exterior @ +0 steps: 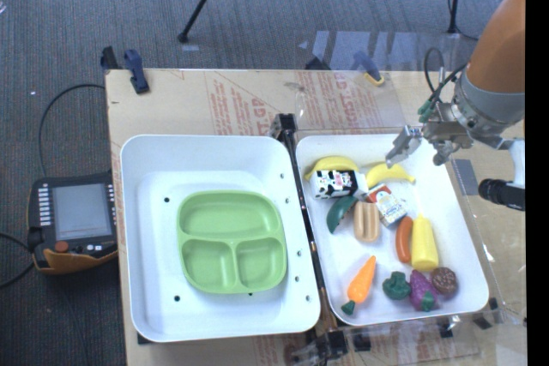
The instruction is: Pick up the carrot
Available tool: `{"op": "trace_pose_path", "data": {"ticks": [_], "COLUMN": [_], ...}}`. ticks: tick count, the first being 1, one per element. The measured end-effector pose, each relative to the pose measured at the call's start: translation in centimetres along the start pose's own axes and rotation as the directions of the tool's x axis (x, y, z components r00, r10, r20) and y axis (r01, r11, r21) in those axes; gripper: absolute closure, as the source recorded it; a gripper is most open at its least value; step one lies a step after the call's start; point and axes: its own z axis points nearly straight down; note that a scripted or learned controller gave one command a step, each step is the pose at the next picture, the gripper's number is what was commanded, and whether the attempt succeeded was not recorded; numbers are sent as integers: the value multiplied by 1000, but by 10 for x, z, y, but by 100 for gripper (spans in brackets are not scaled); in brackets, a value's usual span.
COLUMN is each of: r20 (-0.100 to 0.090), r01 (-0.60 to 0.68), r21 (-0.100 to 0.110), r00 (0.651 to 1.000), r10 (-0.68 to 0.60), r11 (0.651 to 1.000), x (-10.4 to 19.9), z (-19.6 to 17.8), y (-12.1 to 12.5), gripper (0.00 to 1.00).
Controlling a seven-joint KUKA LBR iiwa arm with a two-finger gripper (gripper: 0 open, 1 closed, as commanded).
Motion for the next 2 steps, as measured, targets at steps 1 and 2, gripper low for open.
{"op": "trace_pose_path", "data": {"ticks": [1,2], "r20": [-2,-4], "r01": [-118,-129], "r21": [7,8], "r00": [993,992], "r10": [118,129], "r11": [993,992], "x": [36,35], "z": [174,164], "y": [-76,-76], "gripper": [0,100]}}
